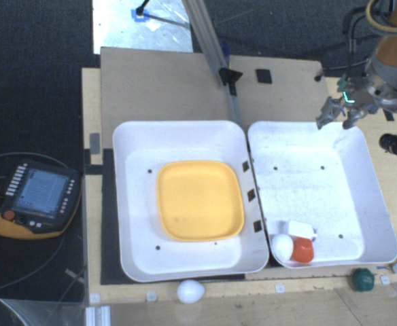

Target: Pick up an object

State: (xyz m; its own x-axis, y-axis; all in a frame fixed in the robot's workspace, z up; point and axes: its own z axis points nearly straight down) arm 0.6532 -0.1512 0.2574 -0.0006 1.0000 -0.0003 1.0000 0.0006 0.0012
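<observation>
Right bin (361, 182): orange object (302, 250) near corner, well apart from open, empty gripper (340, 116).

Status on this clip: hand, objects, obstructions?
Hand open, above right bin's far rim, holding nothing. Orange and white objects bunched in near-left corner. Nothing between.
</observation>
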